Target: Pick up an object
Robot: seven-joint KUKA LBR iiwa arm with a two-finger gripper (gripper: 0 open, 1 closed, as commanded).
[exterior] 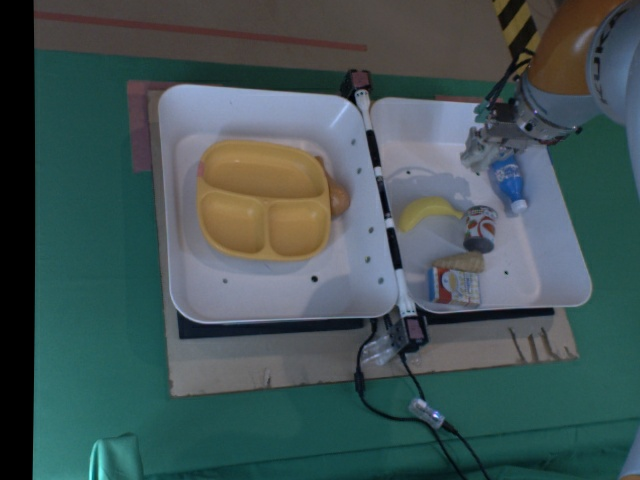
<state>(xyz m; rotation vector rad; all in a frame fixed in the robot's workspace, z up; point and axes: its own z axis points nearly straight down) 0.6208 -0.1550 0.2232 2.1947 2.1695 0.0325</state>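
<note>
My gripper (487,152) hangs over the far part of the right bin (560,268), on the grey arm that comes in from the upper right. A blue bottle (509,183) with a white cap lies just below and to the right of it, partly overlapped by the gripper's body. Nearer the bin's middle lie a yellow banana (428,211) and a small can (479,228) with a red label. Toward the front are a tan wafer (460,262) and a small red and blue box (455,286).
The left bin (190,298) holds a yellow divided tray (262,200) with a small brown round object (340,200) at its right edge. A black and white divider (383,203) runs between the bins. Cables (420,408) trail on the green bench in front.
</note>
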